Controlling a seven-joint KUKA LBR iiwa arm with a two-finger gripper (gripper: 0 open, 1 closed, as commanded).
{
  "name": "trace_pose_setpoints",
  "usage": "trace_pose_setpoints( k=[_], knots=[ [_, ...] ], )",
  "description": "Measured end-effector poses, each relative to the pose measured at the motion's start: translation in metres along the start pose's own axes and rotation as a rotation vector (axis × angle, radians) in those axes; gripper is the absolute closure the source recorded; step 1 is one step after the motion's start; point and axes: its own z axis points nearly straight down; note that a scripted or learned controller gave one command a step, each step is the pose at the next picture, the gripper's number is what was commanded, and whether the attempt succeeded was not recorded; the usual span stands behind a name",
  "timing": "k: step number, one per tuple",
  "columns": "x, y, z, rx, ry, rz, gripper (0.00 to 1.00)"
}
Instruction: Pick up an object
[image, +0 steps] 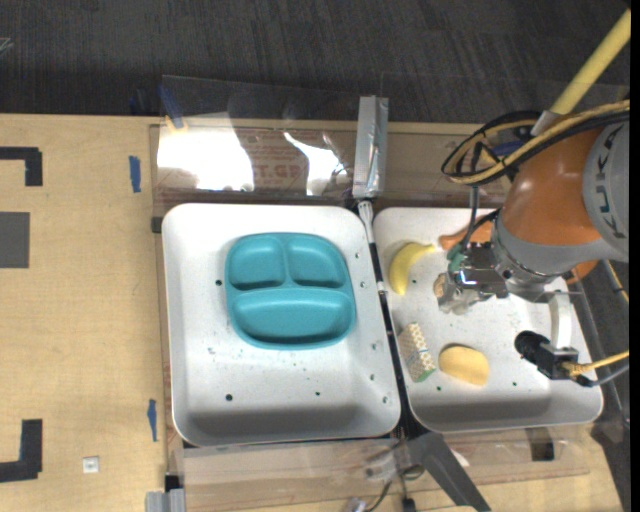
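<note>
Right white bin (560, 400): yellow banana-shaped toy (406, 266), rounded yellow lemon-like piece (465, 364), speckled packet (418, 351). Gripper (458, 283) hangs beside the banana, likely targeting it; grip state cannot be told.

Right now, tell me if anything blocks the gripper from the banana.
Nothing visible does. The gripper hangs over the right bin, with the banana just to its left in view and bare bin floor between them. The lemon and the speckled bar lie nearer the front, off that line.
</note>
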Motion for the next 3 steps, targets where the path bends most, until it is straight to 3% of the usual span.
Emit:
trace_pose_setpoints(
  k=[1, 2, 3],
  knots=[
    [0.018, -0.015, 0.0, -0.001, -0.001, -0.151, 1.0],
    [0.018, -0.015, 0.0, -0.002, -0.001, -0.151, 0.0],
    [-0.035, 0.024, 0.046, 0.0, -0.002, -0.091, 0.0]
  ],
)
